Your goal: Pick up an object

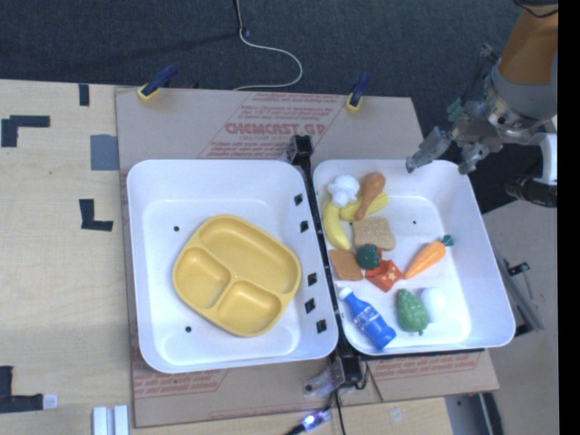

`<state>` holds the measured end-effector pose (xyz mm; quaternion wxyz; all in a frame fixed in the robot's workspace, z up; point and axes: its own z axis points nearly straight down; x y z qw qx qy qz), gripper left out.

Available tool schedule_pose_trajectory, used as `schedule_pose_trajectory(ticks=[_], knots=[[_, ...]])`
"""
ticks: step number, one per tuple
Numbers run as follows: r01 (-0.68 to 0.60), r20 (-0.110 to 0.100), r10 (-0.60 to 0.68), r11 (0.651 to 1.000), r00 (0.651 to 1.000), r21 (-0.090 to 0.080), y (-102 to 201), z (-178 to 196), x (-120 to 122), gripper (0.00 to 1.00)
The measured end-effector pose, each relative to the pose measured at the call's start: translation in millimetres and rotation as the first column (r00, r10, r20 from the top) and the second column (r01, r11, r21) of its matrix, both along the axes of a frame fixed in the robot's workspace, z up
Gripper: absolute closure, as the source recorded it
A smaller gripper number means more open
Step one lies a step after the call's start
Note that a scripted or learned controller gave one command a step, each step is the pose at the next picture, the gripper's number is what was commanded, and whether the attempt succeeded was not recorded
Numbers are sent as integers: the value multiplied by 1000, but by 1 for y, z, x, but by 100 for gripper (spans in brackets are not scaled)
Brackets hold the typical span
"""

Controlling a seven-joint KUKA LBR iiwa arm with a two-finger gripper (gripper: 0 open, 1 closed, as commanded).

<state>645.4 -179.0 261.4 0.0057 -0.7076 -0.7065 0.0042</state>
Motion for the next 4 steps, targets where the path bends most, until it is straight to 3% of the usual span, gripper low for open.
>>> schedule_pose_trajectory(ticks=[1, 2, 4], knots=[[-3, 13, 3, 1000, 1000, -3, 0, 8, 2, 0], [-3, 8, 3, 1000, 1000, -2, 6, -48, -7, 0], [-5, 13, 5, 1000, 1000, -5, 8, -162, 10, 0]])
